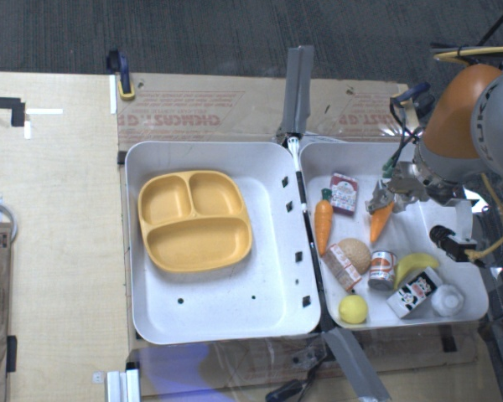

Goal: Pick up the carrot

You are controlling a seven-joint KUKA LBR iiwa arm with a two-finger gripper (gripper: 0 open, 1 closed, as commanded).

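Two carrots lie in the right bin [318,159]. One carrot [323,225] with a green top rests upright against the bin's left wall. The other carrot [379,223] points down-left, and its thick end sits between the fingers of my gripper [386,199]. The gripper is shut on that thick end, and the carrot's tip hangs free just above a small can [382,269]. The grey arm with its orange band reaches in from the right.
The right bin also holds a red box [344,193], a brown bun [355,253], a banana [416,264], a black-and-white carton [415,292] and a lemon [353,309]. A yellow divided plate [194,220] lies in the left bin [226,308].
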